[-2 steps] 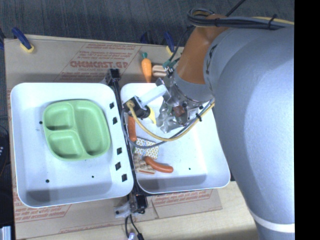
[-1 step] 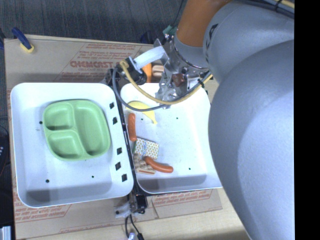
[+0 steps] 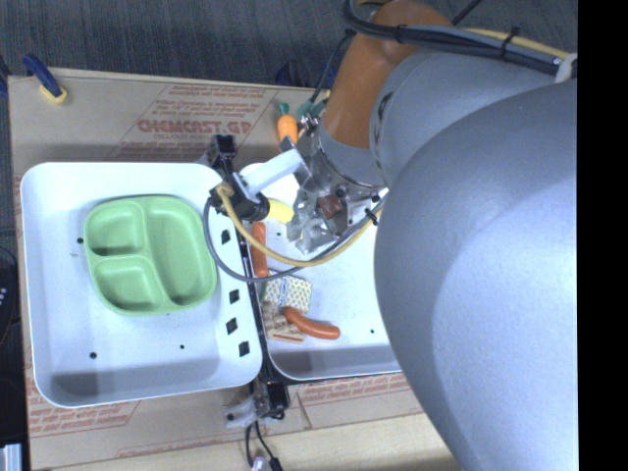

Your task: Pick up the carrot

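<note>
A small orange carrot (image 3: 287, 129) with a green top lies at the back rim of the right bin (image 3: 339, 366), just left of the arm's orange band. My gripper (image 3: 314, 219) hangs over the back left part of that bin, below and a little right of the carrot. A cable loop and the wrist hide much of it. Right beside it lie a yellow piece (image 3: 280, 211) and a long orange-red piece (image 3: 258, 248) along the bin's left wall.
A green divided plate (image 3: 147, 253) sits in the left bin (image 3: 59, 361). In the right bin's front lie a sausage (image 3: 314, 328) and a patterned cracker-like piece (image 3: 288, 292). The grey arm covers most of the right bin.
</note>
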You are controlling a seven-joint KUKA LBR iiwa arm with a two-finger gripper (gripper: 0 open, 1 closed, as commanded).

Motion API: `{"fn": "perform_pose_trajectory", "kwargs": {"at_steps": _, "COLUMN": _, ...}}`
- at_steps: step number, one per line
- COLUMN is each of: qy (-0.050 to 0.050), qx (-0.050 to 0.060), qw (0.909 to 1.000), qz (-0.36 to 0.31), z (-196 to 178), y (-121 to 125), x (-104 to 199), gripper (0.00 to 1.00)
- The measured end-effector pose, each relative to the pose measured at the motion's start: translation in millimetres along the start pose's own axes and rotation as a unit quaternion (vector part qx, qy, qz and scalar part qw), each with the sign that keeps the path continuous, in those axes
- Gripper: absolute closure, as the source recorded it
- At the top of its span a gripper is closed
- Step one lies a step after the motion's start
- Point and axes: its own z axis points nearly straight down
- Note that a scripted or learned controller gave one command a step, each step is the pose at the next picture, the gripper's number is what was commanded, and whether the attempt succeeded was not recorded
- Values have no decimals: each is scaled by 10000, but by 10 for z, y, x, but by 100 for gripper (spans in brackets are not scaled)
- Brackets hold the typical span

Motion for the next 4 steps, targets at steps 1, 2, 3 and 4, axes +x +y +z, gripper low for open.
{"fn": "perform_pose_trajectory", "kwargs": {"at_steps": 1, "qy": 16, "qx": -3, "qw": 9999, "qz": -116, "z": -931, "y": 317, "x": 474, "gripper": 100}}
{"fn": "perform_pose_trajectory", "kwargs": {"at_steps": 2, "qy": -5, "qx": 19, "qw": 9992, "qz": -408, "z": 562, "y": 150, "x": -144, "gripper": 100}}
{"fn": "perform_pose_trajectory", "kwargs": {"at_steps": 3, "qy": 18, "qx": 10, "qw": 9996, "qz": 270, "z": -279, "y": 648, "x": -465, "gripper": 100}}
{"fn": "perform_pose_trajectory", "kwargs": {"at_steps": 4, "qy": 15, "qx": 10, "qw": 9996, "qz": 276, "z": -628, "y": 1395, "x": -767, "gripper": 100}}
